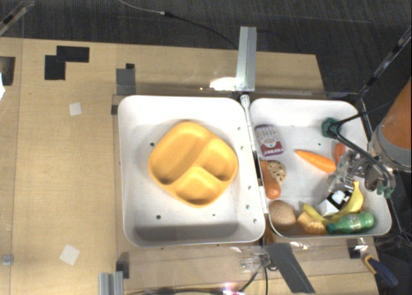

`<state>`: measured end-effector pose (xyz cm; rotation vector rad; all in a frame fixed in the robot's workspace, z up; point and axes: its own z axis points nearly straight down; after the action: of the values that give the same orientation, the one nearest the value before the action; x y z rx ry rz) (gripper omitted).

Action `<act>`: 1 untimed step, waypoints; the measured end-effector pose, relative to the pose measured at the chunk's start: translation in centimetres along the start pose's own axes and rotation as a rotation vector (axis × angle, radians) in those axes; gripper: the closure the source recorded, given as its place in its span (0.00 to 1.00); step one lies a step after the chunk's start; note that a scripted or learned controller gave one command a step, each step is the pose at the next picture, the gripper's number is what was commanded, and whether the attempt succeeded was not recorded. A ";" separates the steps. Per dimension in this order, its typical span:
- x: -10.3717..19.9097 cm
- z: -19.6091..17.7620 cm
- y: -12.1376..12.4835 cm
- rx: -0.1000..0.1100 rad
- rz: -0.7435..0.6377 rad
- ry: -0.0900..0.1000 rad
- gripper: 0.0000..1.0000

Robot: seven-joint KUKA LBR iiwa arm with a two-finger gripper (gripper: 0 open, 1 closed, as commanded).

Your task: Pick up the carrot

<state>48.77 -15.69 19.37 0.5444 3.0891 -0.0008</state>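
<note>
Carrot (315, 160) lies loose on the floor of the right bin (302, 110), ungrasped, tool (347, 178) hovering just beside its tip over the banana (353, 202), its grip state impossible to tell, so the pick itself remains to do.

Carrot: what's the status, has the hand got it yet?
Hand low in right bin, just right of carrot. Carrot flat on bin floor, not held. Banana and green thing crowd the hand's near side.
</note>
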 end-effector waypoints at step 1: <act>1.8 3.4 5.0 -0.002 0.370 0.002 1.00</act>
<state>48.81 -10.42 15.98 1.1041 2.9378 0.0035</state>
